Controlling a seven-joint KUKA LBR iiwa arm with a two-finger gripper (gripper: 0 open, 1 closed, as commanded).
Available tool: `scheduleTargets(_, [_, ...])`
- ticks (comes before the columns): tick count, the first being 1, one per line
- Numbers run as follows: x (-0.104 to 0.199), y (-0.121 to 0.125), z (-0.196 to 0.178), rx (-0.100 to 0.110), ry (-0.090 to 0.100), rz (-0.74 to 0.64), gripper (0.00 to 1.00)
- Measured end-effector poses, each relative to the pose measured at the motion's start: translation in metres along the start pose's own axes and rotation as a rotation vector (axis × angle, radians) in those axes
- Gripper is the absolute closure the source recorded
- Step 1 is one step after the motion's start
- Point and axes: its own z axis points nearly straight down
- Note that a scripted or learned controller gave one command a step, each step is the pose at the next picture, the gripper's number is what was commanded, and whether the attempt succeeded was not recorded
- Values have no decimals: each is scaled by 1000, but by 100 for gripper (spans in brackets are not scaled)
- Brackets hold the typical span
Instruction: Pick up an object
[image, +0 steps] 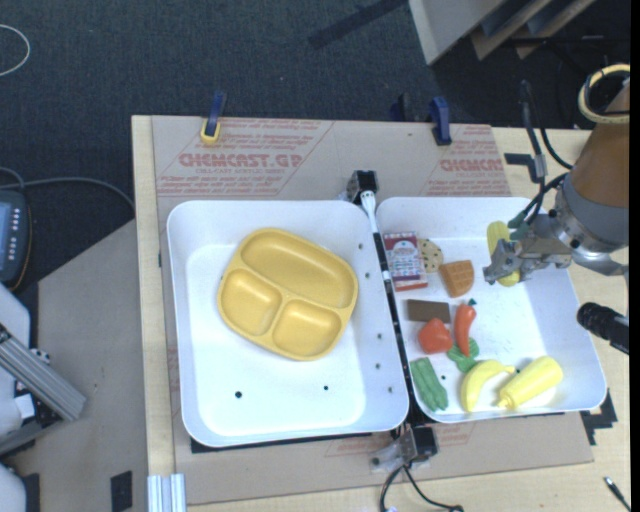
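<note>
At the near edge of the right bin (585, 330) lie a corn cob (532, 381), banana (480, 380) and green pod (429, 383); at 12 o'clock from them, a tomato (434, 336), carrot (465, 320) and red carton (403, 258). The gripper (508, 262) hangs at the bin's 1 o'clock by a yellow piece (497, 237); I cannot tell its state. The left bin (200, 390) holds a yellow divided plate (287, 293). The bench (260, 155) board reads "CHEMCAST GP".

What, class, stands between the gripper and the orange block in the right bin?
Nothing visible does. The gripper hangs over the right bin, just right of the orange block, with bare white floor between them. The cookie and red box lie on the block's far side, to its left.
</note>
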Motion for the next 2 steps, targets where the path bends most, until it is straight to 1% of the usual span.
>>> scheduleTargets(1, [44, 22, 15, 2, 0, 1, 100])
scheduleTargets(2, [93, 36, 24, 2, 1, 1, 100])
